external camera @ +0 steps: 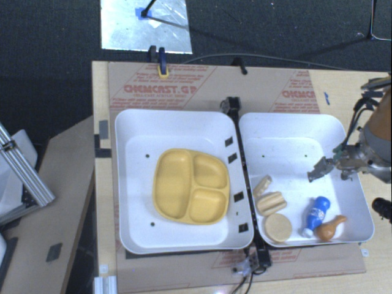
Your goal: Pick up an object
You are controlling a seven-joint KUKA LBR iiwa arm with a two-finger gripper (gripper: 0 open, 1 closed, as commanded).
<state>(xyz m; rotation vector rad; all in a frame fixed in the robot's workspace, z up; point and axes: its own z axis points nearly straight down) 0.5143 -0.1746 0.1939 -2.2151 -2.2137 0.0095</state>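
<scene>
The right white bin (288,130) holds several small things along its front. A blue bottle (315,215) lies next to a brown drumstick (331,227) at the front right. A round tan disc (277,227), a hot-dog bun (271,202) and a small tan roll (262,184) lie near the bin's left wall. My gripper (327,167) hangs over the right side of this bin, above and a little behind the blue bottle. I see nothing held in it. The grey arm (375,146) comes in from the right edge.
The left white bin (131,164) carries a yellow divided plate (191,185). A black hinge strip (240,170) with clips runs between the bins. Both bins rest on a cardboard sheet (184,84). A metal rail (24,170) stands at the far left.
</scene>
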